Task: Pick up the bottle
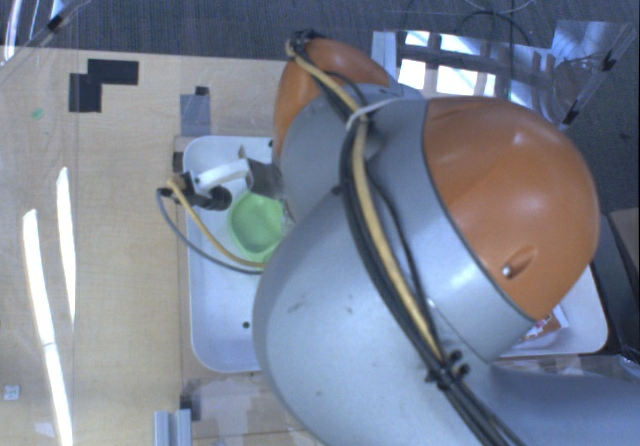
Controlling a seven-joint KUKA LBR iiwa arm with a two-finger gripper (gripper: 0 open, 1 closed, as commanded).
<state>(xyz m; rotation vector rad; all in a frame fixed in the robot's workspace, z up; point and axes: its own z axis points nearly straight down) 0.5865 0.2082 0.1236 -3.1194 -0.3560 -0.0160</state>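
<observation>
Reaching in from 3 o'clock, arm (pixel 430 264) covers most of the view. Gripper (pixel 264 177) is over left bin (pixel 215 324), near its 12 o'clock end; jaws hidden, cannot tell if apart or together. Green bottle (pixel 256 224) lies in that bin just at 6 o'clock of gripper, its 3 o'clock side hidden by arm; touching or not, cannot tell. Right bin (pixel 592 326) peeks out at 4 o'clock. Black L mark (pixel 98 84) on counter (pixel 100 264) at 10 o'clock.
</observation>
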